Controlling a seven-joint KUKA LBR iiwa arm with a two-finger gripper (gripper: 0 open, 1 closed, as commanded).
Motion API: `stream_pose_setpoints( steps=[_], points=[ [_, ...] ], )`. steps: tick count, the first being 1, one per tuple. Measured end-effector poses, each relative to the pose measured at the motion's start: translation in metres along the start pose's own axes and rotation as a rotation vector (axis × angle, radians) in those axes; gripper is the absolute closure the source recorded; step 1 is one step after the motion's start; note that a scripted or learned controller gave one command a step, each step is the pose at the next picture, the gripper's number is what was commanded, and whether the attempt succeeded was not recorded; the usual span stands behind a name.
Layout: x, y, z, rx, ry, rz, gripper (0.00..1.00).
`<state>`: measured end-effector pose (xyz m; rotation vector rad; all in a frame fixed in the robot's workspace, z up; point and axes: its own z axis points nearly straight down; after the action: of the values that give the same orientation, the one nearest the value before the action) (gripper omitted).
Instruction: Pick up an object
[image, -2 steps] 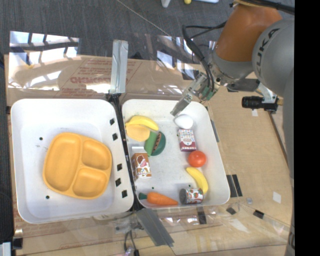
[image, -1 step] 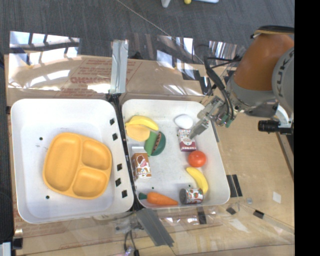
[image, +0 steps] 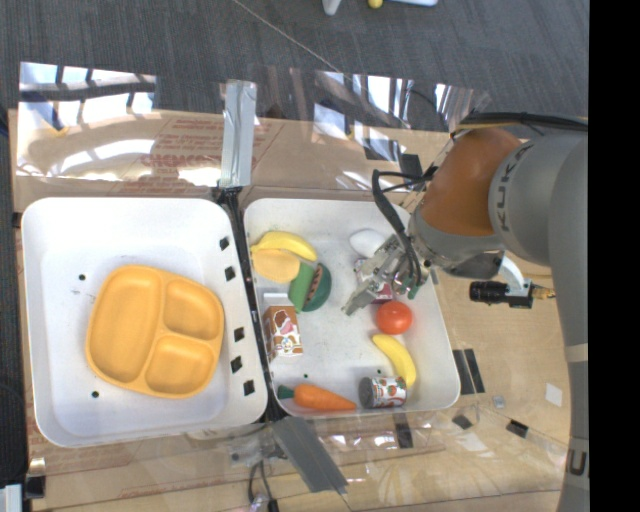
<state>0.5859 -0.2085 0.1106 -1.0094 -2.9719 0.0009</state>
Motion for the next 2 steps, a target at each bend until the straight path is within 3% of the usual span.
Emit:
stream_pose_setpoints(
  steps=[1,2],
  points=[
    [-0.001,0.002,-0.013,-0.001,-0.005,-0.006,1.0],
    [-0.032,0.065,-0.109,-0.007,-0.012,0.132,1.0]
  ],
)
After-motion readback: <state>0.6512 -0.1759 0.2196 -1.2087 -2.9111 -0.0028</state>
